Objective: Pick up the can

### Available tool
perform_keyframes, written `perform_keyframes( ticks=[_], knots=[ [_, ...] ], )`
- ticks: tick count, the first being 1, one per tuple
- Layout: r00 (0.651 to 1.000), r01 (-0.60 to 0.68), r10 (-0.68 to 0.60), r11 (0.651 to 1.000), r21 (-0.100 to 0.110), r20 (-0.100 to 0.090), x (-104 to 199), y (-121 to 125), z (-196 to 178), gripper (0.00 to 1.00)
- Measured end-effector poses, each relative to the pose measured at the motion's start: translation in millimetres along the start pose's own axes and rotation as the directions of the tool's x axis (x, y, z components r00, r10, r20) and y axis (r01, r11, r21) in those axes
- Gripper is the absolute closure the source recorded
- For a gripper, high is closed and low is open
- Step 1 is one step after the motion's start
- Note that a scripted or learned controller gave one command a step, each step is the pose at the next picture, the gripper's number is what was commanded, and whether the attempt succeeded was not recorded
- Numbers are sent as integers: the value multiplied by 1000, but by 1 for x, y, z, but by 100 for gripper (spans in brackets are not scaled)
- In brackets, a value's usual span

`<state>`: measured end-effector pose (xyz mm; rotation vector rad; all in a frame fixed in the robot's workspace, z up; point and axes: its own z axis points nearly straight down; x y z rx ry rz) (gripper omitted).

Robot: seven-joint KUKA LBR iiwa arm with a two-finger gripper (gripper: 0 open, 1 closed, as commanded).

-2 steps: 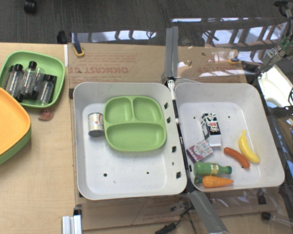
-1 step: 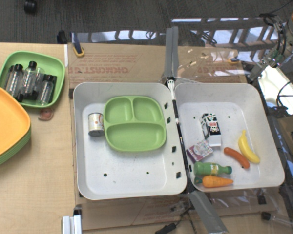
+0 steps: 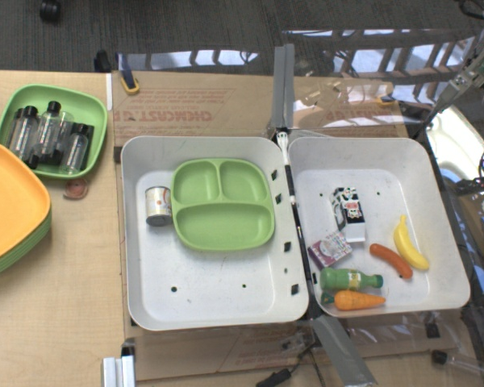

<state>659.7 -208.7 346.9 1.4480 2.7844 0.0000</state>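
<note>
The can (image 3: 157,206) lies on its side in the left bin (image 3: 137,289), at about nine o'clock of that bin's floor, its silver body marked by a red band and one round end turned toward the bin's left wall. It rests just beside the left edge of the green divided plate (image 3: 223,203), touching it or nearly so, and I cannot tell which; the plate sits in the upper middle of the bin and acts as a stop on the can's three o'clock side, so the can probably cannot roll that way. The bin wall stands near on the nine o'clock side, leaving a narrow lane, and I judge that a grasp across the can's round body would have more room from twelve and six o'clock than from the sides. The right bin (image 3: 448,289) keeps the distractors apart from the target: a black-and-white carton (image 3: 349,210) near the centre, a pink packet (image 3: 330,250) at seven o'clock of it, a banana (image 3: 410,243) and a sausage (image 3: 391,260) toward four o'clock, a green bottle (image 3: 351,280) and a carrot (image 3: 359,300) along the six o'clock wall. As to the claw, I cannot tell whether it is spread or pressed together. The pick looks not yet begun, since the can lies free on the bin floor.
</note>
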Motion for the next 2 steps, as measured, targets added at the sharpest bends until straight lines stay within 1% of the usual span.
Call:
perform_keyframes(
  ticks=[1, 2],
  knots=[
    [902, 431, -431, 902, -1, -1, -2, -2, 55, 100],
    [824, 566, -566, 824, -1, 1, -2, -20, 37, 100]
  ],
)
